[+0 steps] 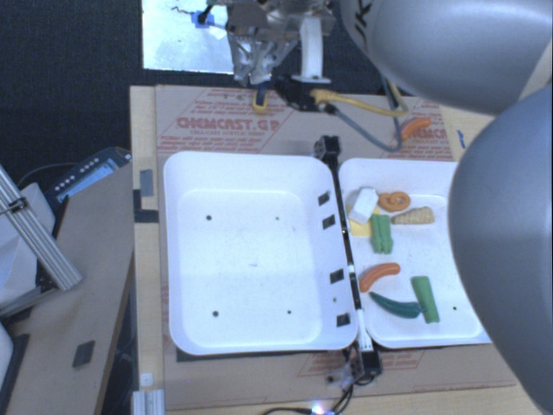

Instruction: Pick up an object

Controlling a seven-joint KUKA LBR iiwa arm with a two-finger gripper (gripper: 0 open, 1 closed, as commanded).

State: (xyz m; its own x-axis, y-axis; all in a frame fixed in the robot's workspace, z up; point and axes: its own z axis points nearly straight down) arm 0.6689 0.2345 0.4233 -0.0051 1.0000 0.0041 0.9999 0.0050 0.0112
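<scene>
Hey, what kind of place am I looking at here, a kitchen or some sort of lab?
Probably a robotics lab bench, not a kitchen: a grey arm hangs over two white bins, and the food in the right bin looks like toys.

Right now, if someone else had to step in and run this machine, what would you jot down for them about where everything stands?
Pincer: raised at the top of the view, beyond the bins; nothing visible between its fingers, and I cannot tell if they are open or shut.
Objects: all lie in the right shallow white bin: a white block, an orange pretzel-shaped piece, a tan wedge, a short green stick, an orange sausage shape, a dark green curved pod and a bright green bar.
The left shallow white bin sits beside it.
Done: no pick visible.
Left: choose an object, descend, grasp, lift.
</scene>
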